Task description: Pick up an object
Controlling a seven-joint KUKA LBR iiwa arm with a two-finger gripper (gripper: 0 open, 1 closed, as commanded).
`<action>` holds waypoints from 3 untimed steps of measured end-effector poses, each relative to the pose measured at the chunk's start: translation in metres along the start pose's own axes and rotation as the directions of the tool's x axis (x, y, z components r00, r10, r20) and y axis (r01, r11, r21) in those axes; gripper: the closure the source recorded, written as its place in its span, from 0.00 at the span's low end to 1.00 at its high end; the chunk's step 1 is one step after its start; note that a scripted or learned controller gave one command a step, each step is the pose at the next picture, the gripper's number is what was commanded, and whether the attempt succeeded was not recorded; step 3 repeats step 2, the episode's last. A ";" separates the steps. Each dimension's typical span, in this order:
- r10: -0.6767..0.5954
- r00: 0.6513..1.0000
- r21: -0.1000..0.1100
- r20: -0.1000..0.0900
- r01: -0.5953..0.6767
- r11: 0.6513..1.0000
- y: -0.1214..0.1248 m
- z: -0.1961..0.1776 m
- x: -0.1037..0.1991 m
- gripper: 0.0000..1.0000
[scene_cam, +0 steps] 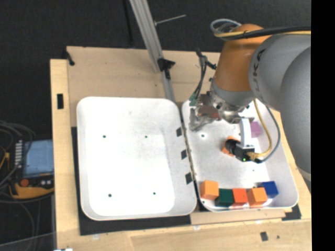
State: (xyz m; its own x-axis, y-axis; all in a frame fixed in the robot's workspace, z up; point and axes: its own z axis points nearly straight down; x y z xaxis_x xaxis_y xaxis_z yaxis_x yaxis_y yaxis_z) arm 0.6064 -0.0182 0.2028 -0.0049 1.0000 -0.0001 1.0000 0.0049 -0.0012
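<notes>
The right bin (209, 158) holds an orange block (210, 189), a green block (225, 196), two more orange blocks (240, 195) and a blue block (269, 188) along its near edge. The gripper (199, 117) hangs at its far-left corner; I cannot tell whether it is spread.

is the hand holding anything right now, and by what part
Nothing shows in the hand, which is near the right bin's left wall; the blocks lie apart along its front edge.

No readable text, labels, brands or numbers anywhere in the camera view. Blocks in the right bin (287, 190) have plain faces and both bins are unmarked. The blue device (38, 157) off the left of the surface (104, 72) may carry markings, but they're too small and blurred to read.
</notes>
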 end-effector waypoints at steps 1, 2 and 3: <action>-0.002 1.000 0.000 -0.001 0.002 1.000 -0.016 0.001 0.049 1.00; -0.004 1.000 0.001 -0.003 0.004 1.000 -0.035 -0.002 0.103 1.00; -0.004 1.000 0.001 -0.003 0.004 1.000 -0.035 -0.002 0.103 1.00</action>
